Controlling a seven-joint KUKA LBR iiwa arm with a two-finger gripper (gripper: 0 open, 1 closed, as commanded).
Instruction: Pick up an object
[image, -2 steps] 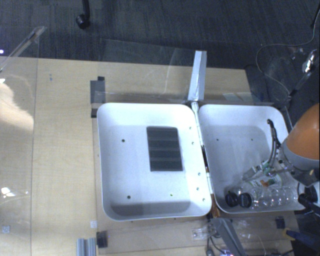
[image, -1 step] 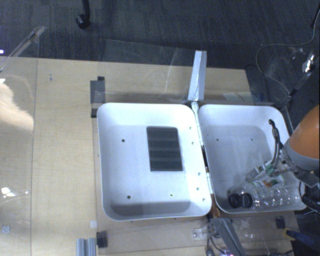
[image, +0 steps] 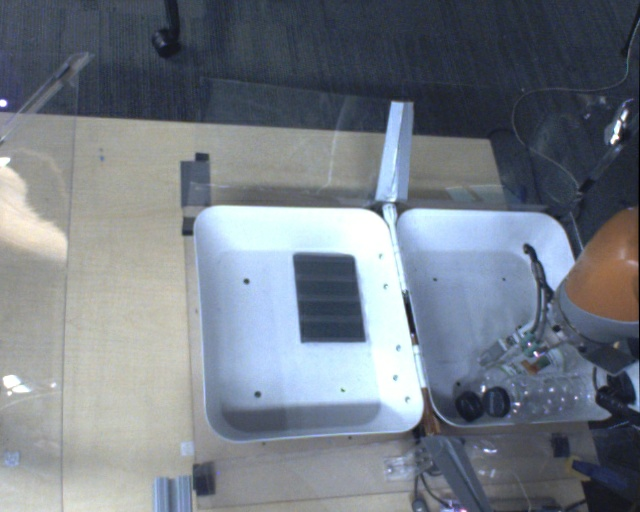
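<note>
And here we are, looking down on the bench from the single overhead camera, and the grey arm with its orange band (image: 605, 280) is reaching in from the right, bent low over the right-hand shallow white bin (image: 450, 290). The pincer (image: 525, 355) sits down near that bin's floor, a tangle of metal and small coloured bits at the tip; whether it is apart or together I cannot tell from here, and nothing can be seen clamped in it. Just below and to the left of the pincer lie two small round black objects (image: 482, 403), side by side, touching or nearly so, against the bin's near wall. To the right of them rests a clear, studded plastic piece (image: 550, 398), hard to read against the white. Well off to the pincer's left, in the other shallow white bin (image: 215, 300), a flat dark ribbed rectangular pad (image: 328, 297) lies alone. To my eye the black pair is the nearest candidate. Doing this well means coming down square over one object, not straddling both, and staying off the wall. The wrist tilts steeply downward, with a dark cable (image: 538, 275) trailing above it.
</note>
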